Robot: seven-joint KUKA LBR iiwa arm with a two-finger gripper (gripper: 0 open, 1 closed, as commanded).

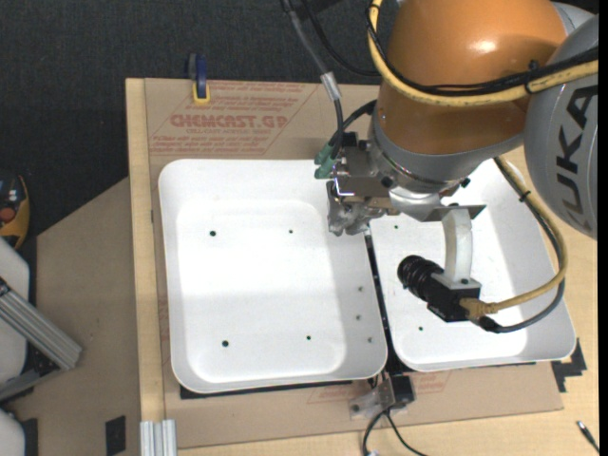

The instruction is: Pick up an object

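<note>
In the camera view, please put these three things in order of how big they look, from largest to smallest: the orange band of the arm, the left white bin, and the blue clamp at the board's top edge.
1. Left white bin
2. Orange band, though it is nearer the camera, which enlarges it
3. Blue clamp, clearly smallest

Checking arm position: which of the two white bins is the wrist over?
The right bin. The arm's wrist and orange band hang above it; the left bin lies uncovered beside it.
</note>
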